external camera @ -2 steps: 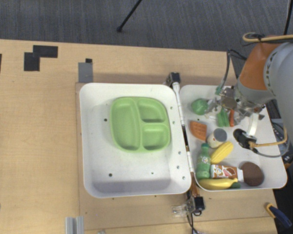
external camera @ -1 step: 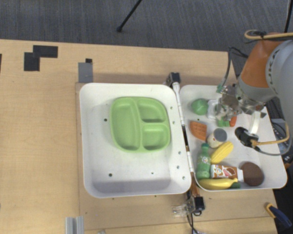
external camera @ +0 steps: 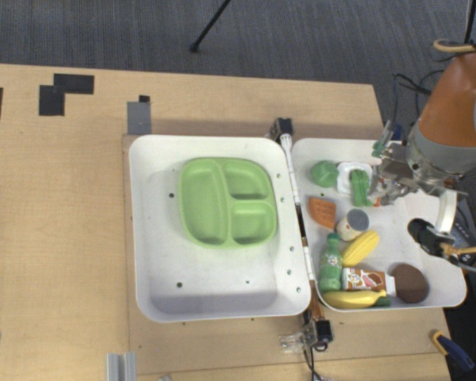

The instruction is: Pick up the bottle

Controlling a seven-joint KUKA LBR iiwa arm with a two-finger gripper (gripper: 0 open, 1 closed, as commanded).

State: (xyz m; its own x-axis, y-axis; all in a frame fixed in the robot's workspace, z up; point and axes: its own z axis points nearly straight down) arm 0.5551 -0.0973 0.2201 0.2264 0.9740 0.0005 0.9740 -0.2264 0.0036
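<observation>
The left bin (external camera: 155,236) fills the frame's centre, holding a green divided plate (external camera: 227,201). In the right bin (external camera: 452,292), the gripper (external camera: 378,190) hovers at the upper part — whether anything sits between its fingers cannot be told. The green bottle (external camera: 331,263) lies well apart, lower left of it, beside the corn (external camera: 361,247).
</observation>
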